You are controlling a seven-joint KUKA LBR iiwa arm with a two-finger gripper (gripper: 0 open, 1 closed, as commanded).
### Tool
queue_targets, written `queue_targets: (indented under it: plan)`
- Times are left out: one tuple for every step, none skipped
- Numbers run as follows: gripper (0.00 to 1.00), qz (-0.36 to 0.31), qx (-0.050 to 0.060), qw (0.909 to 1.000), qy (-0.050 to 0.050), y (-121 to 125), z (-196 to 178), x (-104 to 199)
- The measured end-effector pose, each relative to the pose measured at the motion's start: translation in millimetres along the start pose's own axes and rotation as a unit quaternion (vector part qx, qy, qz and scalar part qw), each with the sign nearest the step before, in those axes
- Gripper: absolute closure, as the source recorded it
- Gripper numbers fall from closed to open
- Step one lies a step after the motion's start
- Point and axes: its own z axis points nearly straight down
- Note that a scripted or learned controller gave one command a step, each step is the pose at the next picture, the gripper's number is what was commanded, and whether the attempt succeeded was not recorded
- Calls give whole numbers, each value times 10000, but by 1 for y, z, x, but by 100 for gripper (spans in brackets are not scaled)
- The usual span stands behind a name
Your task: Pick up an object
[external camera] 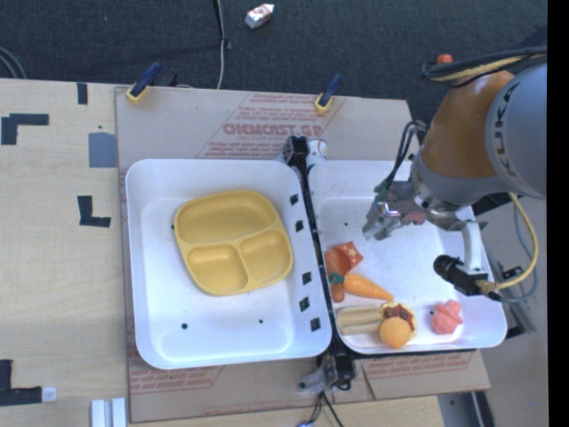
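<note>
This is looking like a robotics lab set up for testing. A brown printed cardboard sheet (267, 127) is lying on a pale wooden bench (53, 265), and yellow-and-blue spring clamps (142, 85) are pinning its far edge down. On that cardboard, two shallow white plastic bins (147, 238) are sitting side by side. Left of the cardboard, black tape marks (89, 212) are showing on the bench top. Beyond it, a thin black cable (219, 34) is trailing over dark grey carpet (373, 25). A grey and orange industrial robot arm (484, 136) is reaching over the cardboard's right side.
</note>
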Motion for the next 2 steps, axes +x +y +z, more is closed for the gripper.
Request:
queue_targets:
  plan:
    - [0,13,18,10000,-11,1,6,-3]
    - [0,-4,23,10000,-6,-1,6,40]
